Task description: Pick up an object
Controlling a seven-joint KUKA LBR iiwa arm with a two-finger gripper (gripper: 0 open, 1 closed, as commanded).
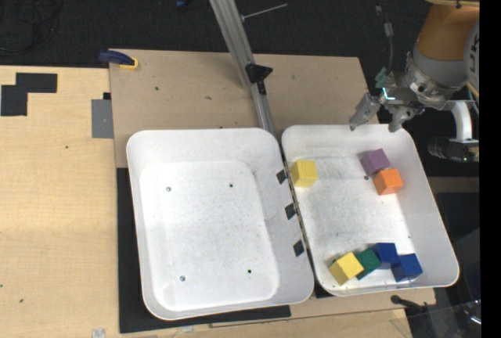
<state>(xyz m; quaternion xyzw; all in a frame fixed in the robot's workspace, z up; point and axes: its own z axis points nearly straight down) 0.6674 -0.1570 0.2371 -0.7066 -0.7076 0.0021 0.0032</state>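
The near edge of the bench [63, 250] carried the front rims of two shallow white bins set side by side. The left bin [149, 149] held no visible objects apart from a few small dark dots on its floor. The right bin [438, 250] held all the blocks.

At the near end of the right bin, four blocks lay in a tight cluster: a yellow block [345, 267], a green block [366, 262] touching it, a blue block [385, 253] just behind, and a second blue block [406, 267] against the near-right rim. Farther back, an orange block [388, 181] sat touching a purple block [375, 161] near the right wall. A second yellow block [304, 173] rested alone by the left wall of the right bin, close to the black clips [288, 210] joining the two bins.

Beyond the far rim of the right bin, the gripper [382, 119] hung above the bench, just outside the bin's far-right corner. Its two fingers [362, 114] stood apart, with nothing between them. The nearest block, the purple one, lay apart from the fingertips, inside the bin.

Farther back, an aluminium rail [231, 23] ran at a slant from the bins' junction toward the far edge. A blue and yellow clamp [119, 59] lay at the far-left corner of the brown board [313, 86].
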